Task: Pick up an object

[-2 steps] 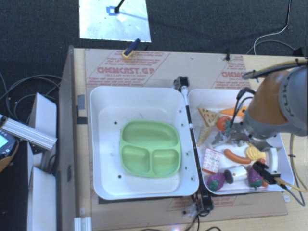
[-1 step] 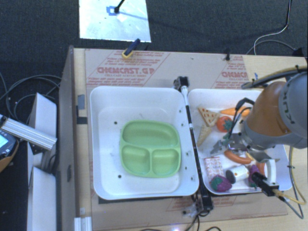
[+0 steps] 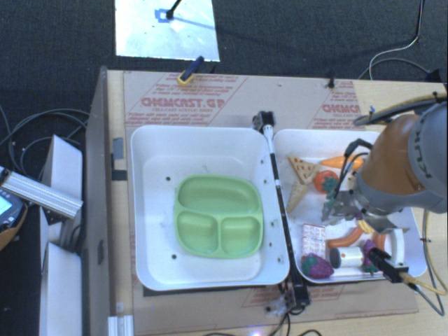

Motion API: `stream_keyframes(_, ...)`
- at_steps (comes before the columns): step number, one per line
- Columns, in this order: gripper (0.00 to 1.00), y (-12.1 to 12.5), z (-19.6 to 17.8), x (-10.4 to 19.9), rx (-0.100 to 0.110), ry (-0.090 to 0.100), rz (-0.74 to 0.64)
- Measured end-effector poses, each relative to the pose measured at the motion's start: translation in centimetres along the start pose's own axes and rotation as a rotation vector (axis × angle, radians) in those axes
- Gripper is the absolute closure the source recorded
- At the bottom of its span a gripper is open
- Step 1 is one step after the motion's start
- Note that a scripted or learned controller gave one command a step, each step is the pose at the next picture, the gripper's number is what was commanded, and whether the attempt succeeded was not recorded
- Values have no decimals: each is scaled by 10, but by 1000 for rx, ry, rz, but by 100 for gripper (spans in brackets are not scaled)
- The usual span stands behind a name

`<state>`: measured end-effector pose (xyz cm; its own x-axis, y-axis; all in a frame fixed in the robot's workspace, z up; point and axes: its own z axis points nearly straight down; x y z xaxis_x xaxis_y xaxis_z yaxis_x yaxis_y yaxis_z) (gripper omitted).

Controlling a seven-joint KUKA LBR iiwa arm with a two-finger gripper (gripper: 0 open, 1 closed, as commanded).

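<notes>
**Arm over right bin, toys crowded below**

Worktop (image 3: 210, 93) carries two white bins side by side. Left bin (image 3: 150, 187) holds a green divided tray (image 3: 218, 215), open room all round it. Right bin (image 3: 294, 149) is crowded, arm (image 3: 402, 163) covering its right half. Gripper (image 3: 334, 207) hangs at bin centre, just beside an orange-red toy (image 3: 324, 180); grip state can't be made out. Near front edge: purple grapes (image 3: 316, 264), small packet (image 3: 313, 239), sausage-like piece (image 3: 344, 239).

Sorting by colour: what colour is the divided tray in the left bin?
Light green, seen in the camera view.
</notes>
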<state>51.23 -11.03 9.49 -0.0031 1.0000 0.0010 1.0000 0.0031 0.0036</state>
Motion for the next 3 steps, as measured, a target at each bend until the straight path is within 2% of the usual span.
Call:
stream_keyframes(1, 0, 0, 0, 0, 0, 0, 0)
stream_keyframes(2, 0, 75, 11, -39, 1, -2, 0)
stream_keyframes(3, 0, 109, 11, -4, 1, -1, -2)
